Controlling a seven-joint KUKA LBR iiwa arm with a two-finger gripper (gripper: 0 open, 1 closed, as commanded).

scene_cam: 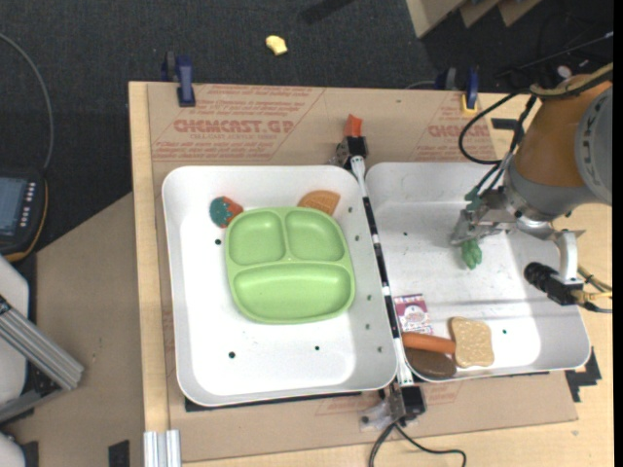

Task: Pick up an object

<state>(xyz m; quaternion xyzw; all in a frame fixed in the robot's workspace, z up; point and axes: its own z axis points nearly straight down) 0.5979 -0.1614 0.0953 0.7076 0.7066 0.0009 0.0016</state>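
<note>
I have the arm (pixel 569 149) reaching in from the right over the right bin (pixel 428 188), with the pincer (pixel 475 230) low near the middle of that bin. A small green piece (pixel 472 254) sits right under the fingertips, touching or nearly touching them; I cannot tell whether the fingers are spread or closed on it, as the metal parts blur together from this angle.

At the near edge of the right bin, by its left corner, I see a slice of bread (pixel 472 342), a sausage (pixel 428 341) just beside it, a brown round piece (pixel 431 363) below the sausage, and a small pink packet (pixel 410 311) against the left wall.

The left bin (pixel 195 348) carries a green tray (pixel 289 264) with three compartments, lying flat near the far half. A red-and-teal piece (pixel 226 210) lies at the tray's far left corner, touching its rim, and an orange-brown piece (pixel 319 201) lies at its far edge toward the right.

Both bins rest on a board on the table (pixel 156 163), held with blue clamps (pixel 182 76) at the far edge.
</note>
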